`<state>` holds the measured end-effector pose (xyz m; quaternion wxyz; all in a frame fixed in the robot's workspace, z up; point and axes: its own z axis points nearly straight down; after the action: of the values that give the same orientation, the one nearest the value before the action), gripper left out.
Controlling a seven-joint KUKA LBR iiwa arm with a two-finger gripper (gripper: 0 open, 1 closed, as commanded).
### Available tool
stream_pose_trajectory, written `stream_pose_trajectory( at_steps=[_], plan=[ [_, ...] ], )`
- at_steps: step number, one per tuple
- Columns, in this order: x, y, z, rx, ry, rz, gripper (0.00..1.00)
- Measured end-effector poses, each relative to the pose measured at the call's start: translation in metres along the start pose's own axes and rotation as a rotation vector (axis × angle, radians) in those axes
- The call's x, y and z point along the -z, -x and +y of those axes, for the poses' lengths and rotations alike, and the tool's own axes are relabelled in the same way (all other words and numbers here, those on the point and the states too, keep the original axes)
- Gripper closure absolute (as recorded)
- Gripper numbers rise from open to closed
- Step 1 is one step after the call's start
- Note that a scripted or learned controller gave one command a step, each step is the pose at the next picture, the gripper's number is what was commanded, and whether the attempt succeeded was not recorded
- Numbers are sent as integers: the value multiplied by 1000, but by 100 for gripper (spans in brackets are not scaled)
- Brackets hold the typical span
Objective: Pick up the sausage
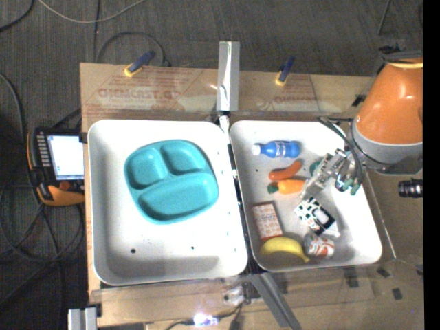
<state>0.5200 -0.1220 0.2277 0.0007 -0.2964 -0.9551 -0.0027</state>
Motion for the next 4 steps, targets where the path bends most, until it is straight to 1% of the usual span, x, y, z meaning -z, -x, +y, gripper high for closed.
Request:
stream_pose_trajectory(
  at_steps=[1,2,3,4],
  plan=[
    [-63,7,-23,-381,-6,-1,100],
    [37,-3,-22,36,-5,-5,100],
    [-31,7,-65,507,-4,-1,100],
    [5,29,-103,810,-3,-2,100]
  ],
)
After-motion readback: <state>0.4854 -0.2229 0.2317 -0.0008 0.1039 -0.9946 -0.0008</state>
